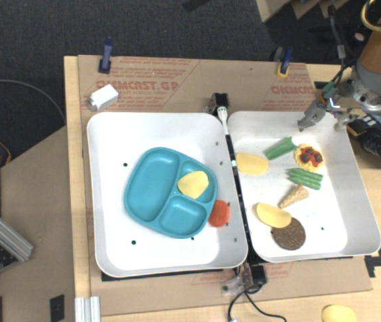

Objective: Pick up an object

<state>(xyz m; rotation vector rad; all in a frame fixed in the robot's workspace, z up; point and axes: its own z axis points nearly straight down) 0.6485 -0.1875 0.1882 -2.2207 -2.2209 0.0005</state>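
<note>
The right bin (351, 180) holds a green pickle (280, 147), a small pizza (309, 156), a yellow oval piece (252, 164), green beans (304, 178), a tan wedge (294, 196), a yellow chip (272, 215) and a brown cookie (289, 234). In the left bin (110, 180) lies a blue divided plate (157, 193) with a yellow piece (193, 184) in it; an orange-red piece (219, 212) rests against its right edge. My gripper (326, 118) hangs open over the right bin's far edge, above and behind the pizza, with nothing between its fingers.
A white block (103, 97) lies on the cardboard behind the left bin. Blue clamps (106, 56) (284, 62) grip the board's far edge. A yellow object (338, 312) sits on the bench at the front right. Cables run along the right side.
</note>
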